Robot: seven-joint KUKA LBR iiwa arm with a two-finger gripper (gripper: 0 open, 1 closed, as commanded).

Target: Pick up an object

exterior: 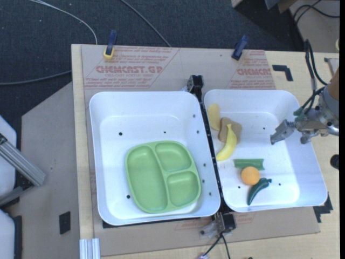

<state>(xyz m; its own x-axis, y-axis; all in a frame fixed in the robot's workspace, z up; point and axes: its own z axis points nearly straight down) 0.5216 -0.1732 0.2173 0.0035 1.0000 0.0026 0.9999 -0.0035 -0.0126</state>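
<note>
White plastic makes up both shallow bins, sitting side by side on a brown board that covers the tabletop (pixel 81 144). Nearest me in the left bin (pixel 102 117) lies a pale green divided plate (pixel 161 176), flat on the bin floor toward its front, with three compartments, nothing in any of them that I can see. In the right bin (pixel 302 182), closest to the front, a dark green pepper (pixel 258 190) lies at a slant, and touching its upper end is a small orange ball-shaped fruit (pixel 250 175). Just behind that rests a flat green strip (pixel 249 164). Farther back, against the wall shared with the left bin, a yellow banana (pixel 228 142) curves across a tan piece (pixel 232 127), and a pale yellow item (pixel 214 115) lies beside them nearer the back corner. The hand (pixel 291 129) hangs over the right side of this bin, well apart from all of those objects; its two grey fingers (pixel 280 134) are spread and nothing sits between them. Beyond the bins, a black clamp (pixel 195 83) stands where the two rims meet, and at the far edge of the board a yellow-and-blue clip (pixel 110 45) and a blue clip (pixel 240 47) grip it.
</note>
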